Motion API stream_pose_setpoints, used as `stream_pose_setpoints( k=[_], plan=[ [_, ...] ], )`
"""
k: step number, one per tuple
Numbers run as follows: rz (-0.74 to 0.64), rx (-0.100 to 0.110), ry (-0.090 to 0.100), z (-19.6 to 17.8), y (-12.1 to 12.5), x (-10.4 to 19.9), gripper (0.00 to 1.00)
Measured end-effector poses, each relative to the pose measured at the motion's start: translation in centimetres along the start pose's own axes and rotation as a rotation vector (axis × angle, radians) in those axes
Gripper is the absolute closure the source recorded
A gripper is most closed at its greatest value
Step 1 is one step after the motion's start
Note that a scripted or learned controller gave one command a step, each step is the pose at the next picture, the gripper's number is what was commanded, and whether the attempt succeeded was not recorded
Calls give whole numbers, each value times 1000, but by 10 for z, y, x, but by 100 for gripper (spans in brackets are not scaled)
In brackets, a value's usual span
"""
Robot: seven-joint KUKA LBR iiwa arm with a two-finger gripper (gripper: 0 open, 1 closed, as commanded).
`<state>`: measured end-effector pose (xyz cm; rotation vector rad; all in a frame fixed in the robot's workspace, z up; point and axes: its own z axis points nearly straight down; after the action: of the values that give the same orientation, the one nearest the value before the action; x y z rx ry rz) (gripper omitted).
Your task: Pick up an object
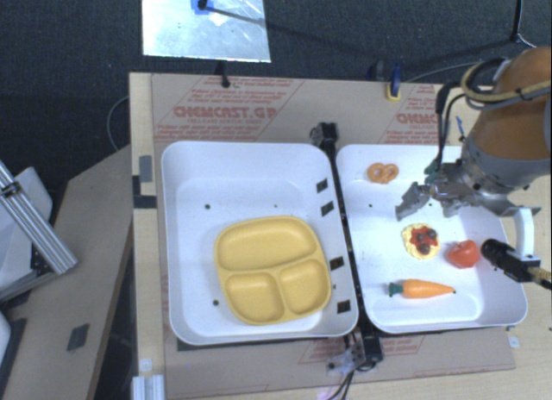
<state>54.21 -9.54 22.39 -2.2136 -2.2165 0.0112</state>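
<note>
The gripper [417,201] hangs open and empty over the right bin [500,308], with the pizza [420,240] just below it, the tomato [464,253] and carrot [421,289] beyond, and the pretzel [382,171] up-left.

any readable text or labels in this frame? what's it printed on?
"CHEMCAST GP": red print, upside down, on the brown protective sheet under the bins, left repeat.
"CHEMC...": same print by the right bin, cut off by the arm.
Smaller red lines around both: too blurred to read.
Bins, tray and toys: no text.
</note>
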Motion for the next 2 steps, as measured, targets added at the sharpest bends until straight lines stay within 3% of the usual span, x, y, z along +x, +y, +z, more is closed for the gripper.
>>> stream_pose_setpoints(
  k=[1, 2],
  plan=[
    [-2, -13, -1, -6, 3, 0, 0],
    [-1, -10, -1, 36, 8, -2, 0]
  ],
)
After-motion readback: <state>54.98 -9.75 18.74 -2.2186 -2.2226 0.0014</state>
